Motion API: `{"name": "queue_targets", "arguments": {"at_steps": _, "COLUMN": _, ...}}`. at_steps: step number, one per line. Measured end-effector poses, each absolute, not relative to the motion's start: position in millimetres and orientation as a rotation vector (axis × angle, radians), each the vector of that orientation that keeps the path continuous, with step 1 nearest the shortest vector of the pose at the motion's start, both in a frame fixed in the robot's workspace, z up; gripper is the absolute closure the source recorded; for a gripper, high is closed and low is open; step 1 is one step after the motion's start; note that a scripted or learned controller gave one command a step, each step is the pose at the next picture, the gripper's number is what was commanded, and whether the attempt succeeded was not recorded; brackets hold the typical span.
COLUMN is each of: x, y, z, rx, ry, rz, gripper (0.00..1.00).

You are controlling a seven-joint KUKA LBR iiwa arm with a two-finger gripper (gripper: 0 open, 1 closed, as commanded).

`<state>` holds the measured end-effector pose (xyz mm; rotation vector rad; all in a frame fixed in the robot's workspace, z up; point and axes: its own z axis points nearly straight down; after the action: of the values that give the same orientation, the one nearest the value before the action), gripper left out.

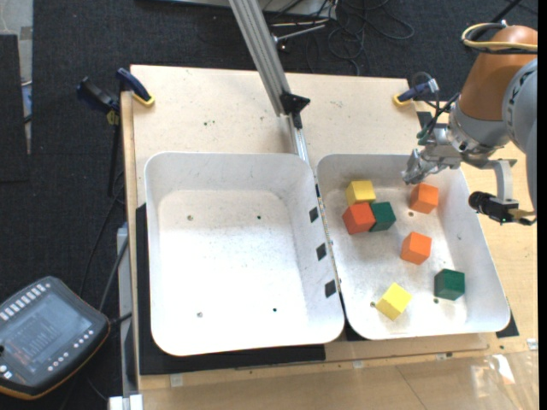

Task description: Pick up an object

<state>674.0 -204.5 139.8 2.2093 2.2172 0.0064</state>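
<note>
A rounded orange band (494, 75) is seen above the wrist, bordered by smooth grey casing (523, 109). Thin cables (434, 118) are looped beside the wrist. Below, a metallic grey gripper (416, 171) is mounted, and a small black fitting (494, 207) is attached by a pale bracket.

the arm (500, 75) is cut off by the right edge of the view, so that its base cannot be seen, and the gripper (416, 171) is too small and blurred for the state of its tips to be judged — whether it touches the orange cube (424, 197) just beside it cannot be told. the green cube (383, 216) is partly covered by the red cube (359, 218) in front of it, and the handheld pendant (43, 336) is clipped by the lower left corner — its screen cannot be read.
</note>
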Motion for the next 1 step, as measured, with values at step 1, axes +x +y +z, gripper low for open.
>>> {"name": "queue_targets", "arguments": {"at_steps": 1, "x": 676.9, "y": -196.9, "z": 186.7, "rx": 2.214, "ry": 2.220, "rz": 0.005, "gripper": 1.00}}
